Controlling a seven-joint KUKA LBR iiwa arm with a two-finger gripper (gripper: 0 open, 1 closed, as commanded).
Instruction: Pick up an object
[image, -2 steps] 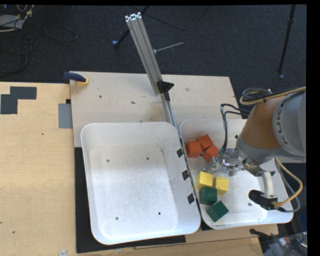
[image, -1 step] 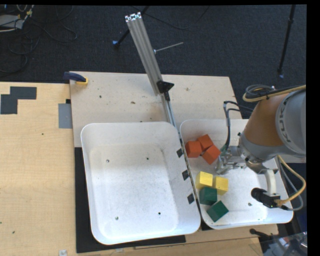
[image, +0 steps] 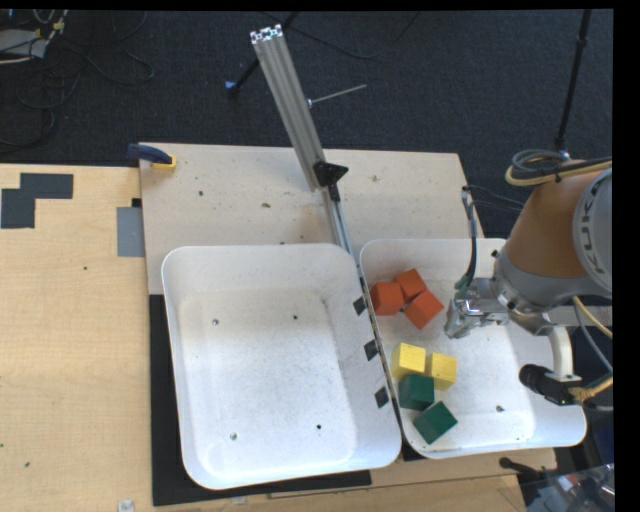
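In the right bin (image: 500, 425) lie three orange blocks (image: 407, 296) near its left wall, with two yellow blocks (image: 424, 362) below them and two green blocks (image: 426, 407) further toward the front. My gripper (image: 463, 318) hangs over the right bin, just right of the lowest orange block (image: 424, 309) and above the yellow ones. Nothing shows between its fingers. The arm's grey body and orange band (image: 550, 225) come in from the right.
The left bin (image: 265, 365) sits beside the right one, split by a divider with black clips (image: 368, 345). A slanted aluminium bar (image: 295, 110) rises behind the bins. A black cable (image: 470, 235) runs down to the wrist.
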